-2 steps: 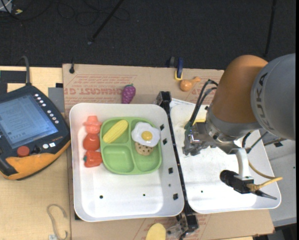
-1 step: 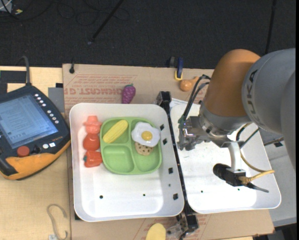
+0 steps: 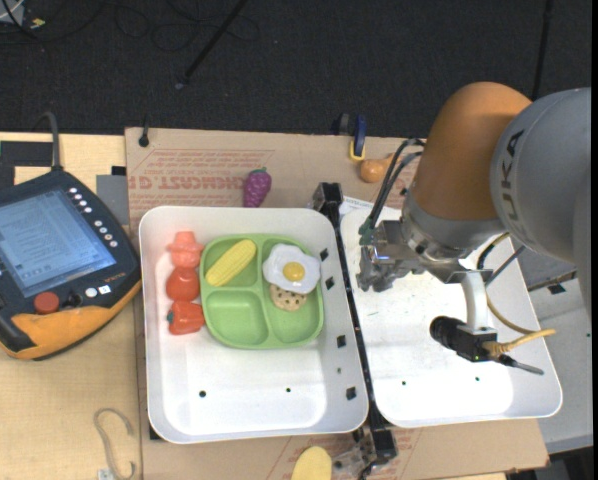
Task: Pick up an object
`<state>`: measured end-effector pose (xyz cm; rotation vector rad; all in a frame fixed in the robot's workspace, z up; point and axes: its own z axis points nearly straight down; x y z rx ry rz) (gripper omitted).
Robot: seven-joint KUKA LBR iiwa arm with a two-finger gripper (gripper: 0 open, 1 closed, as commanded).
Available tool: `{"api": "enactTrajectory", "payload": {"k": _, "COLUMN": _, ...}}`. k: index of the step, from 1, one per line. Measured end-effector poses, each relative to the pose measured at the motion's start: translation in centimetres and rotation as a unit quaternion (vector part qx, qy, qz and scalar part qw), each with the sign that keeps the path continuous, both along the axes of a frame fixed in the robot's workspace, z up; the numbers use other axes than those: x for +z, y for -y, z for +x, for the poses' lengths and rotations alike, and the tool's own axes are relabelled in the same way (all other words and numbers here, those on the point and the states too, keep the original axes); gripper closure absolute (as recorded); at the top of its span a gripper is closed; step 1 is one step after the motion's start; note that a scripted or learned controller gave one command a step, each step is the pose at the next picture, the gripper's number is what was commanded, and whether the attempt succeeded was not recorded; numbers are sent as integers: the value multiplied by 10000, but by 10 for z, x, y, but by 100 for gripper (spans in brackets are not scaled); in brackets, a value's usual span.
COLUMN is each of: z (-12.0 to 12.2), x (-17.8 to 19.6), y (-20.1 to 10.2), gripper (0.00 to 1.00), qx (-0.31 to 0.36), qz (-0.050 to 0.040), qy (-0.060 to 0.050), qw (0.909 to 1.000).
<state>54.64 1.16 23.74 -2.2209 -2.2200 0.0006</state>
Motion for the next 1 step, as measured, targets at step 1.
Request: {"api": "enactTrajectory", "payload": {"k": 1, "z": -3, "x": -6, "y": 8, "gripper": 100, "qx": -3, "qz": -6, "qy": -14, "qw": 10000}}
